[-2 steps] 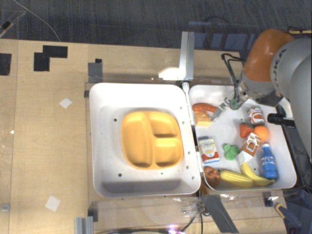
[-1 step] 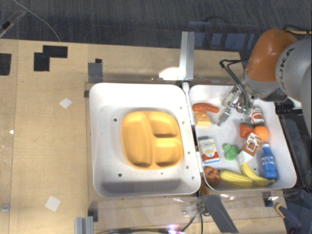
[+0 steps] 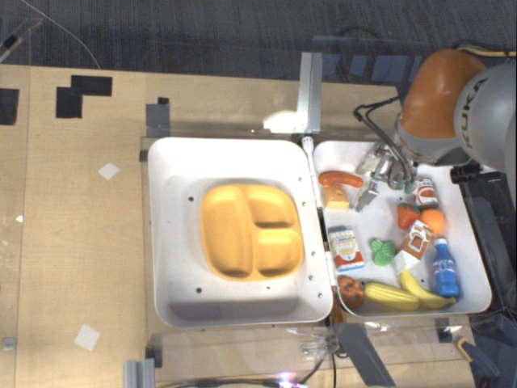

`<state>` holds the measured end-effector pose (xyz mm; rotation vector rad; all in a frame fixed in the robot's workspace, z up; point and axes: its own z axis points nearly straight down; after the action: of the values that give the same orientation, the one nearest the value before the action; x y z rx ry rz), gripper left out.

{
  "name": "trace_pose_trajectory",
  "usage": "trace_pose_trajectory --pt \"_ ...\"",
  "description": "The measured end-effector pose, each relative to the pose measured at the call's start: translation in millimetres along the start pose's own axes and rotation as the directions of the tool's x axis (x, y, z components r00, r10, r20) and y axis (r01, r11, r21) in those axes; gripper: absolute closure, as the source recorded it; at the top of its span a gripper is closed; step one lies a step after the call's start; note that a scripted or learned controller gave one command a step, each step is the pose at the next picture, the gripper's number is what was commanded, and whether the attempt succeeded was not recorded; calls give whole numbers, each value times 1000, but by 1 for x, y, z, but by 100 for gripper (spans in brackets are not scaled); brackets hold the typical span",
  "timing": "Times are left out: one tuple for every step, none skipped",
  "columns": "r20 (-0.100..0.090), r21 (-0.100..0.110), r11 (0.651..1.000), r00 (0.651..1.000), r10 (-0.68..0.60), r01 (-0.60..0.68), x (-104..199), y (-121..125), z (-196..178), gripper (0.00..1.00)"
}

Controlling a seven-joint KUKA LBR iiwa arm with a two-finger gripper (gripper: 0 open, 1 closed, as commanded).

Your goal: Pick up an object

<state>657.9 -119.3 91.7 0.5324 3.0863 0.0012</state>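
gripper (image 3: 373,186): fingers look open, empty, above right white bin (image 3: 477,241)
target: red-and-tan toy hot dog (image 3: 340,181) just beside
handling: probably light, stiff, slick; pinch across its middle

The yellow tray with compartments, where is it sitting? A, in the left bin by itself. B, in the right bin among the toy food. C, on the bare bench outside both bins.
A: the yellow tray lies in the middle of the left bin, while the banana and blue bottle sit in the right bin.
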Motion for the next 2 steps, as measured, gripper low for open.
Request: trace_pose_trajectory --pt "4 2 888 888 -460 460 -16 -46 2 0" --pt "3 0 1000 1000 22 -22 -11 -67 -19 0"
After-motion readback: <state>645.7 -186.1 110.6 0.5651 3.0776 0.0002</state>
